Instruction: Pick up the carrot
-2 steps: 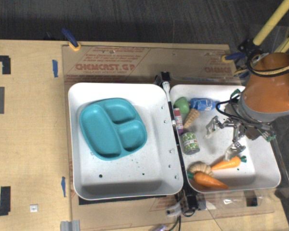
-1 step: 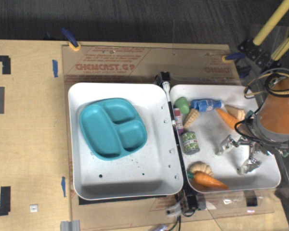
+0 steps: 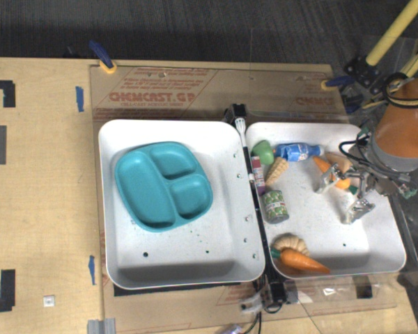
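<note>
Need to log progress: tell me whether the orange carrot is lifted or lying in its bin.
Lying in the bin: the orange carrot rests on the right white bin's floor.

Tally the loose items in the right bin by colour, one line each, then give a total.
Orange: 2, the carrot and a small piece
Green: 2, a round piece and a can
Blue: 1, a bottle
Tan: 2, a cone and a lump
Total: 7
</note>
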`<state>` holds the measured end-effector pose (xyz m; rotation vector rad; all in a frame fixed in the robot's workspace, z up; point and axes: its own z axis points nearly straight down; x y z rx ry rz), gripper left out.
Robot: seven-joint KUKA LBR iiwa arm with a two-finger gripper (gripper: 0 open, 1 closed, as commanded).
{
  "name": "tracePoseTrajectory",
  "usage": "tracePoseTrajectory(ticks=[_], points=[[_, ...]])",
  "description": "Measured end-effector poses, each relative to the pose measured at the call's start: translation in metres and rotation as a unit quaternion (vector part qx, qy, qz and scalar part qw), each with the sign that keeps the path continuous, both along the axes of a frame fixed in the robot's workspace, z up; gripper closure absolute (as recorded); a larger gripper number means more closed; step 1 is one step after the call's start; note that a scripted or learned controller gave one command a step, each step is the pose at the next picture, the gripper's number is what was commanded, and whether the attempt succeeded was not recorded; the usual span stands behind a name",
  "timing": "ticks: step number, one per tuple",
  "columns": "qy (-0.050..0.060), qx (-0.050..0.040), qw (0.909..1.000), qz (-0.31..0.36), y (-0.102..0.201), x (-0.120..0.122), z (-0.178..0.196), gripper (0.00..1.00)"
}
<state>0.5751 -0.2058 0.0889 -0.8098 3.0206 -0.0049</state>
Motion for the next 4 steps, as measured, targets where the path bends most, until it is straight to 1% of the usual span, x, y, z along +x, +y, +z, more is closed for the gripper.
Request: tracePoseTrajectory(ticks=[1, 2, 3, 4], points=[[-0.008, 0.0003, 1.0, -0.002, 0.001, 0.004, 0.014, 1.0], [0.0, -0.0001, 0.9988, 0.049, 0.069, -0.023, 0.09, 1.0], [-0.003, 0.0008, 0.9989, 0.048, 0.07, -0.021, 0.099, 1.0], [-0.008, 0.0014, 0.9989, 0.047, 0.071, -0.018, 0.11, 1.0]])
